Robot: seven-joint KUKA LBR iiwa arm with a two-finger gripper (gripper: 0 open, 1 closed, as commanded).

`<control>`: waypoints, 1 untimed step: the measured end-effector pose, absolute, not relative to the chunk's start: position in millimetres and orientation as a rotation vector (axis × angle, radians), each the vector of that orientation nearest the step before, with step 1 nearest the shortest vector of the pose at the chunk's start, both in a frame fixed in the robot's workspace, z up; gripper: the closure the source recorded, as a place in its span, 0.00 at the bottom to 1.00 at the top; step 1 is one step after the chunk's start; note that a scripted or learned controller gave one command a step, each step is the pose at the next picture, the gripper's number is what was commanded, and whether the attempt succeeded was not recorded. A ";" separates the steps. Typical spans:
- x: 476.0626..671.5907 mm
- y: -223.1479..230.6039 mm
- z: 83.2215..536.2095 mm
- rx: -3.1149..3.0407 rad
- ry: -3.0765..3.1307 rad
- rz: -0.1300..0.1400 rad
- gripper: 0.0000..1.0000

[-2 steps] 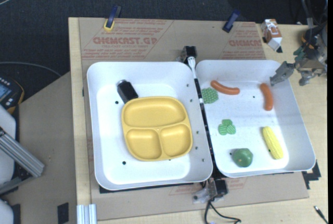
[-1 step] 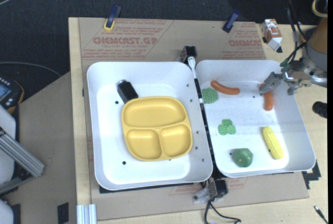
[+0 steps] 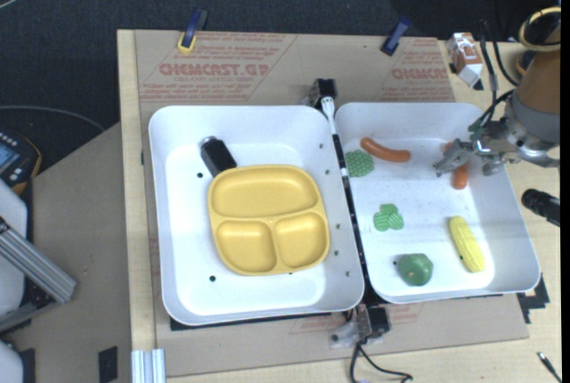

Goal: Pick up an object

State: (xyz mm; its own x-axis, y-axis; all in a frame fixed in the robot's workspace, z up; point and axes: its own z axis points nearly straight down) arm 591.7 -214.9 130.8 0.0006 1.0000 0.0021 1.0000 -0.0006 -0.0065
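Camera view: we see the claw [image 3: 456, 160] near the right bin's [image 3: 427, 288] far right edge, above a small orange piece [image 3: 460, 179]; its spread we cannot tell. Open floor lies mid-bin.

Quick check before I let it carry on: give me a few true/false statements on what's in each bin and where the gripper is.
1. The yellow divided tray lies in the left bin. True.
2. The corn cob lies in the left bin. False: it lies in the right bin.
3. The gripper is over the right bin. True.
4. The sausage sits on the yellow tray. False: it lies on the right bin's floor.
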 end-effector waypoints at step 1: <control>591.7 -211.9 82.1 -2.214 -2.217 -0.001 0.00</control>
State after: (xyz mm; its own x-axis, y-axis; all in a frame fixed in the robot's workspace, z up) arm 591.7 -211.9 82.1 -0.0016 1.0000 0.0065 1.0000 0.0017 -0.0055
